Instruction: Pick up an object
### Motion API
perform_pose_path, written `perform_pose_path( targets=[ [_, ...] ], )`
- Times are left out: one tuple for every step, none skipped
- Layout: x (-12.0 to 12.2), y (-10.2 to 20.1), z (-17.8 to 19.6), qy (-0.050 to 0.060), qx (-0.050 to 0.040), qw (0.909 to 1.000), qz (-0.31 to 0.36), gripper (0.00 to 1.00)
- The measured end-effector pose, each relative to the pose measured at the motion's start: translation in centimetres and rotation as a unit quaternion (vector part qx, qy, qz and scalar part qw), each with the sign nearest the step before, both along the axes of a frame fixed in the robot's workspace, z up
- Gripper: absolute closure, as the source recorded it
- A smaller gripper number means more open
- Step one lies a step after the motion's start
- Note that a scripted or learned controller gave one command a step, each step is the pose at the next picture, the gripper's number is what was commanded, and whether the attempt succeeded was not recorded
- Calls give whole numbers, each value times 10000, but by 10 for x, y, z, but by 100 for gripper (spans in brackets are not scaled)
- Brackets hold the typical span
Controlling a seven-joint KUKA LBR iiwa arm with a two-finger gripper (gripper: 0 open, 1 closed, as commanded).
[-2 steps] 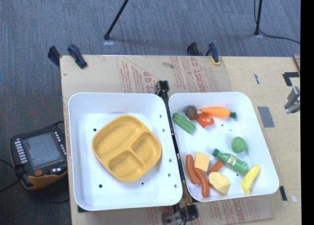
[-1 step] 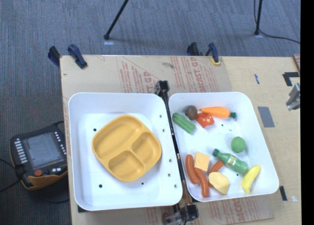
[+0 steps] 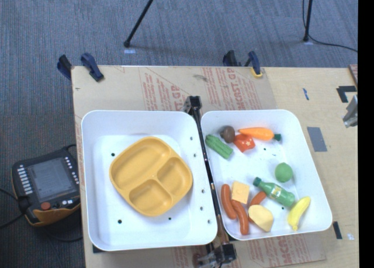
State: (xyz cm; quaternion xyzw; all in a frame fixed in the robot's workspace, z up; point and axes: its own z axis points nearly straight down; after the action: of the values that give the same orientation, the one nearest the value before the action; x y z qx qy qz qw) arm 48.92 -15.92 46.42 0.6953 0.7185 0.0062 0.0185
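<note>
A yellow plate (image 3: 151,175) with three parts is seen in the left bin (image 3: 93,144). Toy foods are kept in the right bin (image 3: 310,144), lower right: a carrot (image 3: 257,134), a green ball (image 3: 284,172), a banana (image 3: 298,212) and a green bottle (image 3: 274,192).

A grey bit of the gripper (image 3: 350,112) is seen at the right edge, well apart from the toys.

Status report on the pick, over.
Tool at the bench's right edge, outside both bins, fingers unreadable. Nothing picked: toy food lies in the right bin, yellow plate in the left. Nothing blocks the path into the right bin.
</note>
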Motion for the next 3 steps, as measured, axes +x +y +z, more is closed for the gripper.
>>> perform_pose_path(
  targets=[
    [2, 1, 10, -35, -16, 10000, 49, 100],
    [-13, -55, -53, 175, 82, 9997, -163, 100],
    [-11, -55, -43, 152, 72, 9997, -153, 100]
  ],
)
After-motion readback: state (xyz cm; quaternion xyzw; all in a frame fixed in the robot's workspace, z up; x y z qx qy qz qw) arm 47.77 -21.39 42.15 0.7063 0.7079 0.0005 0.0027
